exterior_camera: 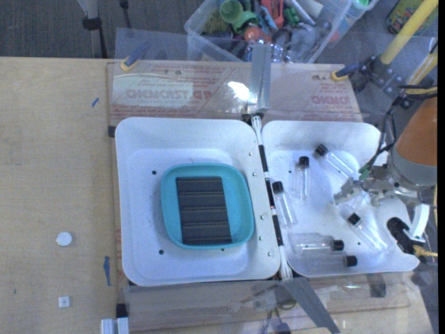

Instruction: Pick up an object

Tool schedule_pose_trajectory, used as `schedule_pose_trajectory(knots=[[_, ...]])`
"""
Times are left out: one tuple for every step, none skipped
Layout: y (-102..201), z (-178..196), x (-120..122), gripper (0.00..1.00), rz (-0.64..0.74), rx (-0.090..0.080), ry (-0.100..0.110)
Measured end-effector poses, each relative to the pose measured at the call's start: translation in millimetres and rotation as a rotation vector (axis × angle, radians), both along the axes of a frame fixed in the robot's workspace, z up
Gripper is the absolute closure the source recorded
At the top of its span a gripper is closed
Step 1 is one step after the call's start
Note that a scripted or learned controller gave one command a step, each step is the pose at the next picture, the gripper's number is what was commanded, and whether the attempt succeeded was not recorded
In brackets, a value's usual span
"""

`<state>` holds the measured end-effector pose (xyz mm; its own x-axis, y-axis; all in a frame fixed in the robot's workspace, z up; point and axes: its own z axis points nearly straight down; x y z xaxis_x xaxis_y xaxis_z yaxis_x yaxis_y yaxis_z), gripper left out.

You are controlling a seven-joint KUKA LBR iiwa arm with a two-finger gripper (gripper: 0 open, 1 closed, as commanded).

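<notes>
1. The fingers of the gripper (352,190) blur into glinting metal and clear plastic. Whether they are parted, closed or around anything cannot be told.
2. The gripper sits low over the right part of the right bin (313,129). The arm (417,145) behind it, grey with an orange band, is cut off by the picture's right edge.
3. Six clear vials with black caps lie loose in that bin. Their transparent bodies are hard to trace against the white floor, so the caps mark them best.
4. The nearest vial (363,228) lies just below the gripper with its cap toward the metal. Whether the two touch cannot be judged.
5. A long vial (336,161) lies slanted just above the gripper, and a small vial (304,177) lies further left. A seam-side vial (283,206) rests beside the seam between the bins. Two front vials (316,242) lie near the front rim, one behind the other.
6. The left bin (132,186) holds a teal tray (170,207) with a dark ribbed insert (202,209).
7. The cardboard sheet (174,92) behind the bins carries reddish print and a pale label. Glare and blur leave the lettering unreadable.
8. A clear tub (208,26) of coloured items is cut off by the top edge.
</notes>
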<state>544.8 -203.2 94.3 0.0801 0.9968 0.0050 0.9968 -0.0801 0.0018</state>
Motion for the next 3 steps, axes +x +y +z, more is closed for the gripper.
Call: schedule_pose_trajectory(knots=[[-6, -6, 43, 0.00, 0.055, 0.009, -0.003], [18, -7, 47, 0.00, 0.122, -0.005, -0.001], [21, -7, 57, 0.00, 0.138, -0.008, -0.004]])
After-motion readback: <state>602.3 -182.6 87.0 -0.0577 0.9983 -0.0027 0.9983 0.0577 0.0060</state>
